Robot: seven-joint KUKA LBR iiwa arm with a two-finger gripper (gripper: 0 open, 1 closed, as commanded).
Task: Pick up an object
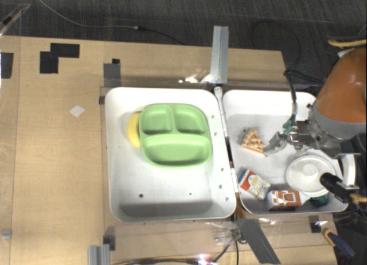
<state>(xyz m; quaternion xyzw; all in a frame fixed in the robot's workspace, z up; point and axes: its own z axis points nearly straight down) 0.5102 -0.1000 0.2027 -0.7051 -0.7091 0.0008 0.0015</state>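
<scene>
The jaws [279,141] hang low inside the right-hand shallow white bin [258,106], and whether they stand apart or together cannot be told. Just left of them lies a tan waffle-patterned wedge [251,140], near but seemingly untouched. Right and below sits a round white plastic lid [307,173]; below-left lies a small red-and-white carton [254,183].

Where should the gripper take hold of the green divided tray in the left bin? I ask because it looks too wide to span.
Probably by a rim. The green divided tray lies flat, open side up, wider than the gripper looks. Come from above onto its near long edge, one finger inside the large compartment. The far-left corner is worse, since a yellow object lies against it.
</scene>
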